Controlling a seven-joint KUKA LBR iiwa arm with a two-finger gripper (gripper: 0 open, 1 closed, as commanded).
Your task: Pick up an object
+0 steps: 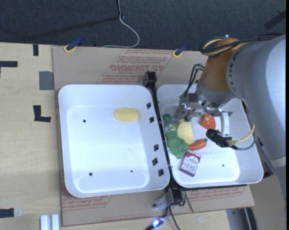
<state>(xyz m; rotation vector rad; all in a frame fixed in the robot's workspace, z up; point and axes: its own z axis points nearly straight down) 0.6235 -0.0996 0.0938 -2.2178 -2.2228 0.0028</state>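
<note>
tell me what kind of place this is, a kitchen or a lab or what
Most likely a robotics lab set up for grasping trials. Two shallow white bins, the left bin and the right bin, sit on clamped cardboard, and a grey arm reaches over small toy-like items such as a yellow object.

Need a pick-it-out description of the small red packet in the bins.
Look in the right bin, the one under the arm. Below the cluster near its left wall, the red packet lies nearest the front. It is flat and rectangular with a pale label; its neighbours are rounded yellow, green and orange pieces.
</note>
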